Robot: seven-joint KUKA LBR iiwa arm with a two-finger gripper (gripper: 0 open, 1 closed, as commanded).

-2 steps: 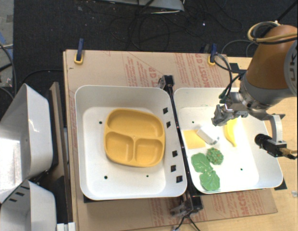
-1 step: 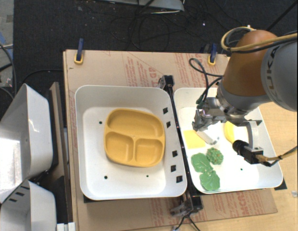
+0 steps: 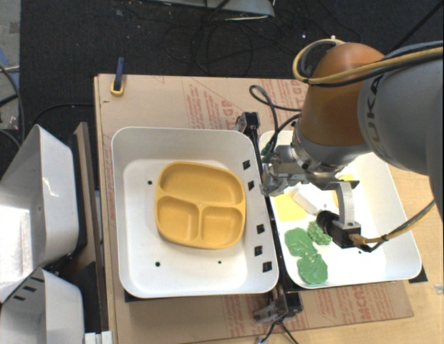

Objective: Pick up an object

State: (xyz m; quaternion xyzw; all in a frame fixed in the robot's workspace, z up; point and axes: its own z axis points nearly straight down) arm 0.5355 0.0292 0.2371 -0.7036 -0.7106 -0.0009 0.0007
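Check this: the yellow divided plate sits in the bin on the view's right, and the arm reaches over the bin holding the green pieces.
One thing is wrong. The camera view shows the yellow divided plate in the left bin, not the right one. The arm does reach over the right bin holding the green pieces.

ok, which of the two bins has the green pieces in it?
The bin on the view's right, under the arm; the green pieces lie near its front edge. The other bin holds a yellow divided tray.
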